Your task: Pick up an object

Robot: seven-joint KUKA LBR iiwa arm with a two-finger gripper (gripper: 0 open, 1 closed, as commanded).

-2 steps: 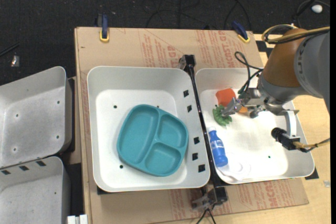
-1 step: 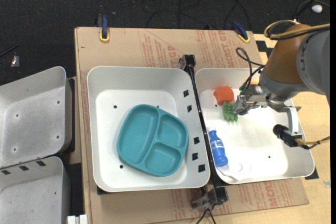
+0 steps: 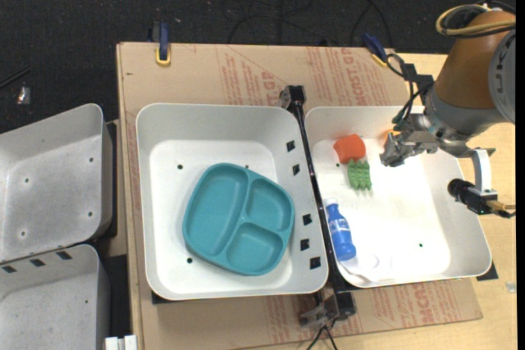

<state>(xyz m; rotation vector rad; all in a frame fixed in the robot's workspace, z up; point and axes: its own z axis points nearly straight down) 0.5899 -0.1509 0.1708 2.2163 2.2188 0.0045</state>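
Green block beside gripper

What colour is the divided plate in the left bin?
Teal, plain, with no pattern; the divided plate shows in the camera view.

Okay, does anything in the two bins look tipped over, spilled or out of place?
Mostly tidy. The blue bottle lies on its side against the right bin's left wall. The teal plate sits askew in the left bin. No spills.
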